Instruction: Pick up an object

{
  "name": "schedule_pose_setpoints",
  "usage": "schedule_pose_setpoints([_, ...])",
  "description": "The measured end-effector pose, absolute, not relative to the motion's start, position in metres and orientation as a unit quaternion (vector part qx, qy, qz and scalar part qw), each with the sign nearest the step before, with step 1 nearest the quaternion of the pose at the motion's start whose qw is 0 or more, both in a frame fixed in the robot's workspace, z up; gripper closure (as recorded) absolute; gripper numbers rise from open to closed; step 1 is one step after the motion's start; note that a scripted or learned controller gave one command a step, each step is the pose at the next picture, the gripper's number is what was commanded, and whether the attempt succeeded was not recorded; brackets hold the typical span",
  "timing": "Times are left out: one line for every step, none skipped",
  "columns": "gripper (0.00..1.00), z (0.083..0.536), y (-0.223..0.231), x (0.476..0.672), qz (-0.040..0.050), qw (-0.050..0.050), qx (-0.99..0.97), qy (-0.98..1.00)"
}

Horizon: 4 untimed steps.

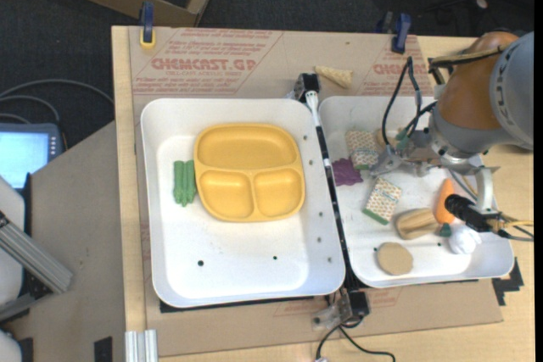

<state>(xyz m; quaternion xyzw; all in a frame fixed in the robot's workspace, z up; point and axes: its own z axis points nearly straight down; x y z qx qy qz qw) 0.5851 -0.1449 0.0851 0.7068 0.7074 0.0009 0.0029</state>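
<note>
My gripper (405, 158) hangs low over the middle of the right bin (492, 267), beneath the grey wrist and orange band. It is just right of a patterned cracker-like packet (365, 147) and above a second patterned packet (383, 199). Nothing can be seen held in it. Purple grapes (346, 172) lie at that bin's left wall. A tan bread roll (416, 222), a round brown cookie (394, 258), an orange carrot piece (444, 201) and a small white object (463, 243) lie toward the front.
The left bin (165, 258) holds a yellow divided plate (250, 169) with a green pea pod (183, 182) beside it on the left. A beige wedge (333, 76) lies on the bench behind the bins. Cables trail from the wrist across the right bin.
</note>
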Motion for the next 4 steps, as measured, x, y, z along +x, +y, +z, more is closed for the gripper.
schedule_pose_setpoints([0.00, 0.085, -0.135, 0.628, 0.0009, 0.002, 0.706, 0.708])
schedule_pose_setpoints([0.00, 0.085, -0.196, 0.633, 0.0006, 0.002, 0.708, 0.707])
schedule_pose_setpoints([0.00, 0.085, -0.158, 0.668, 0.0012, 0.002, 0.706, 0.708])
schedule_pose_setpoints([0.00, 0.085, -0.202, 0.630, -0.0013, -0.001, 0.708, 0.706])
